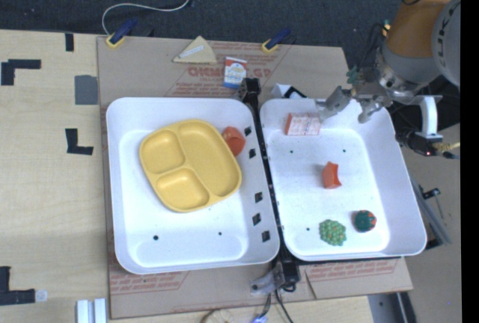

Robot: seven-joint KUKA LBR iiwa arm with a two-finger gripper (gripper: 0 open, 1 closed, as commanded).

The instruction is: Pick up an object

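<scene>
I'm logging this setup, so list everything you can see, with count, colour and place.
Bins: two, white, side by side on the bench.
Tray: one, yellow, three compartments, left bin.
Cup: one, orange-red, left bin, beside the tray.
Card: one, white and pink, right bin, far edge.
Block: one, orange, right bin, middle.
Green ball: one, light green, right bin, near edge.
Dark ball: one, dark green, beside it.
Carton: one, white, red and blue, behind the bins.
Gripper: one, grey, over the right bin's far edge.

Yellow tray point(191, 164), orange block point(331, 176), green ball point(332, 232), and a seemingly red-patterned pale card point(302, 125).
</scene>
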